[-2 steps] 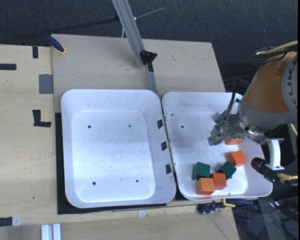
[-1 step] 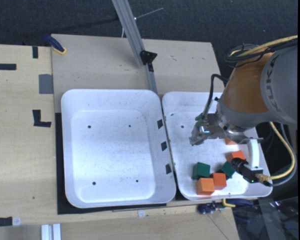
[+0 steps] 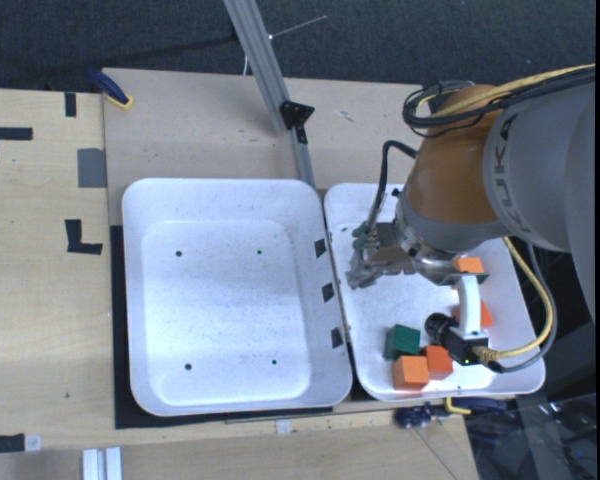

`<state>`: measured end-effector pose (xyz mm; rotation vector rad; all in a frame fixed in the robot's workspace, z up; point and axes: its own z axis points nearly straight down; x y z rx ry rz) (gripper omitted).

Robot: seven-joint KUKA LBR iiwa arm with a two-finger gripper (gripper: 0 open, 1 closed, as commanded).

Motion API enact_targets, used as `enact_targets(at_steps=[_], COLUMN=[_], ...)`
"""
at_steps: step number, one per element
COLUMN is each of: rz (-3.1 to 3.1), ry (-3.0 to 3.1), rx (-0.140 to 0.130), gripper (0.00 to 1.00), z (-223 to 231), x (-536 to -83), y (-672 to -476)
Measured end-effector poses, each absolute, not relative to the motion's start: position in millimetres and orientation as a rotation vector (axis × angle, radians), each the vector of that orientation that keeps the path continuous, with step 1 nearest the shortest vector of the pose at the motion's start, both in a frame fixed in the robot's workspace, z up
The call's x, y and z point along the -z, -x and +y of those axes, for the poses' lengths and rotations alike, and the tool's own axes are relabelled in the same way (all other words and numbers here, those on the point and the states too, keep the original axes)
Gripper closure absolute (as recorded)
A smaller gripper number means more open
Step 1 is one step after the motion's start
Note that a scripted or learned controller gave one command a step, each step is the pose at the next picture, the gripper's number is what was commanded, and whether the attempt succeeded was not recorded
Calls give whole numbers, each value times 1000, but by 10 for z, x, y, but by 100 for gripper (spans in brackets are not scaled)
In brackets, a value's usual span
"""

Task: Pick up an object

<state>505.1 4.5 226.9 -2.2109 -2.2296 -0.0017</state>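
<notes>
We see the end effector (image 3: pixel 365 266) low in the right bin (image 3: pixel 366 318), near its left wall; it seems empty, though we cannot tell if it is spread or closed. A green block (image 3: pixel 402 340) and an orange block (image 3: pixel 412 372) lie nearby. We judge the approach is in hand; next it must centre over one block.

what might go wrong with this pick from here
1. The gripper hangs near the left wall of the right-hand bin, apart from the blocks, so it may grasp nothing or strike the wall.
2. The green block and orange block sit close together; a grasp there may shove them aside or catch both.
</notes>
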Motion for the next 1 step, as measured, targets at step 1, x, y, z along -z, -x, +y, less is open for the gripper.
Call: enact_targets(at_steps=[1], rz=[-2228], ry=[2212], rx=[-1], gripper=[100], z=[518], x=[-2335], y=[-5050])
